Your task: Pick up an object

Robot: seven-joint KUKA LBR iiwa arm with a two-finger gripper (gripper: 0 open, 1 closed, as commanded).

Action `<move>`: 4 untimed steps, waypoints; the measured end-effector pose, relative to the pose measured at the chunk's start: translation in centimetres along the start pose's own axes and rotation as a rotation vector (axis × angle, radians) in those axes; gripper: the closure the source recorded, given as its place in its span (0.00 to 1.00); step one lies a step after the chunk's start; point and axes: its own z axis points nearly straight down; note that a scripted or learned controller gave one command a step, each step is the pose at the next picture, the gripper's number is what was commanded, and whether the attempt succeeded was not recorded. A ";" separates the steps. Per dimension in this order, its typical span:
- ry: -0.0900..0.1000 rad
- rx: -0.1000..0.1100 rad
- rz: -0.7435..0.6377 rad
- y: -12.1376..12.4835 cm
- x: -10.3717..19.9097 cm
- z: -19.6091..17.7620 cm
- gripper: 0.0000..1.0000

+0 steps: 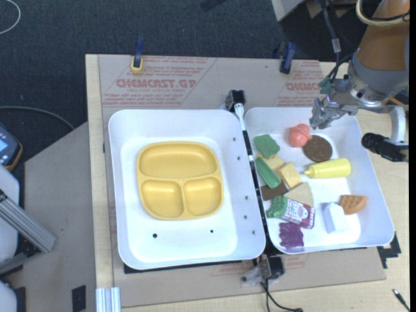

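Bench: brown cardboard-covered bench (195,77) bearing two white bins side by side.
Hand: the hand (323,119) hangs over the far edge of the right bin (374,226); whether it is clenched or released cannot be told, and nothing shows between its parts.
Pink ball: pink ball (299,134) just below and left of the hand.
Brown disc: brown disc (318,149) just below the hand, beside the ball.
Yellow bottle: yellow bottle (330,169) lying flat, further below.
Green pieces: green block (266,144) lower left of the hand.
Left bin: left bin (123,174), well apart, holding a yellow divided tray (179,179).
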 end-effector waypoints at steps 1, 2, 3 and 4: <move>0.001 0.003 -0.001 -1.3 4.8 1.5 1.00; 0.000 0.002 -0.001 -1.3 9.4 1.3 1.00; -0.002 0.002 0.006 -2.0 7.8 1.9 1.00; -0.001 0.001 0.003 -2.6 8.4 1.3 1.00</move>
